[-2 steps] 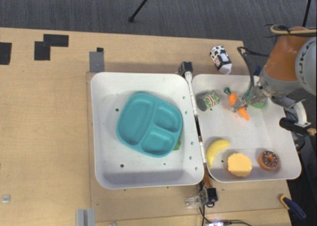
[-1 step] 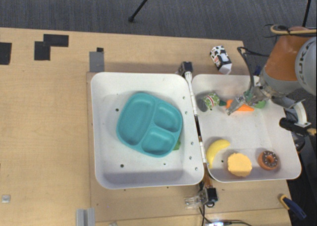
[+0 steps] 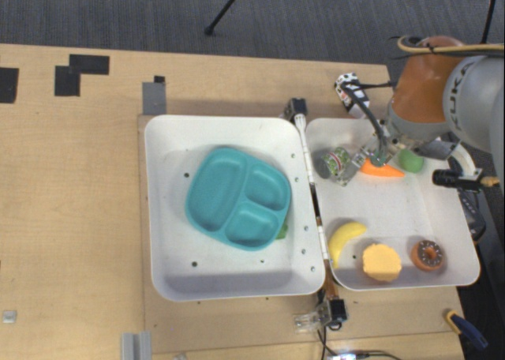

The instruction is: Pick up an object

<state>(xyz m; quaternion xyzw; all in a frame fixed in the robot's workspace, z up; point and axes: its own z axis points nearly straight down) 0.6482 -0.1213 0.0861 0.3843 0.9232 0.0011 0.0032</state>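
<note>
The right bin (image 3: pixel 451 216) holds several small objects. A small shiny can (image 3: pixel 338 163) lies on its side at the bin's far left. To its right are an orange carrot (image 3: pixel 384 170) and a green piece (image 3: pixel 411 162). Along the front are a yellow banana (image 3: pixel 346 238), a round yellow piece (image 3: pixel 382 262) and a brown donut (image 3: pixel 428 254). My gripper (image 3: pixel 376 152) is down in the far part of this bin, right over the carrot's left end, between the can and the green piece. Nothing is visibly held.
The left bin (image 3: pixel 162 193) holds a teal divided plate (image 3: pixel 239 196) with a bit of green showing under its right edge. The grey arm and its orange band (image 3: pixel 418 86) cover the right bin's far right corner. A black clamp (image 3: pixel 297 107) sits between the bins.
</note>
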